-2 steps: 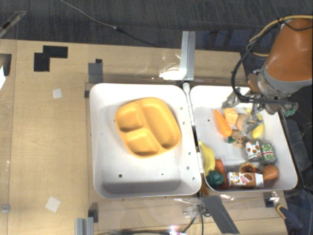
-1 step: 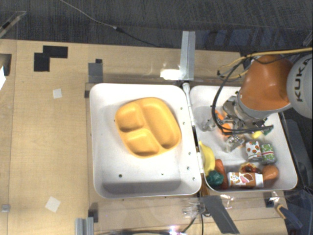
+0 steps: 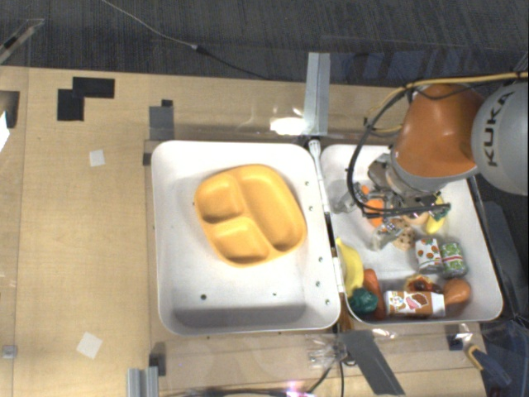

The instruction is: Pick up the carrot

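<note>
Grey arm with orange band point(image 3: 436, 135) lowered into the right shallow white bin point(image 3: 489, 292); gripper point(image 3: 395, 213) among small toy foods. Finger state cannot be told. An orange piece point(image 3: 376, 219) just beside the gripper is possibly the carrot. Left white bin point(image 3: 173, 246) holds a yellow two-compartment plastic tray point(image 3: 248, 213).

cam: fixed overhead | slanted down | both bins point(image 3: 165, 246) | mid range
</note>
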